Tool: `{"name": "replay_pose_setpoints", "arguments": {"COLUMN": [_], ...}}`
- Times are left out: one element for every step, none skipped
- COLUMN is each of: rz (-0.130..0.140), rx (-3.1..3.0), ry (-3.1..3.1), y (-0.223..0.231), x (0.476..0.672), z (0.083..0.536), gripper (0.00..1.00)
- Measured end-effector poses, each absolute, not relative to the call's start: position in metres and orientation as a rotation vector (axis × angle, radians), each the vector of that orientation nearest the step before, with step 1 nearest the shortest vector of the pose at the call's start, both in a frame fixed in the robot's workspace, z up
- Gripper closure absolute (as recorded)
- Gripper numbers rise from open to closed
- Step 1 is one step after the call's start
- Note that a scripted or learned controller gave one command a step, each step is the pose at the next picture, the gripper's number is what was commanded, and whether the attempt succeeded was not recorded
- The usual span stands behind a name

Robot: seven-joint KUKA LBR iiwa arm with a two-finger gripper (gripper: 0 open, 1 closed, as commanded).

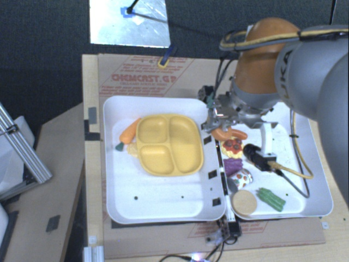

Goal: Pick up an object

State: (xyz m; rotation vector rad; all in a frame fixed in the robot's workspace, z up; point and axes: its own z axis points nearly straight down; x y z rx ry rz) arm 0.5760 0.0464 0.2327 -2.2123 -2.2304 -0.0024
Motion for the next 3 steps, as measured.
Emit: {"name": "replay_pose_setpoints", "arguments": {"rz": [-0.003, -0.002, -0.001], "rx": [-2.218, -2.216, -2.220], "ry": [-2.228, -2.226, -2.223], "y": [0.096, 0.094, 0.089], "x": [0.590, 0.588, 0.590], "z": [0.216, 0.234, 0.233], "gripper": [1.00, 1.00, 1.00]}}
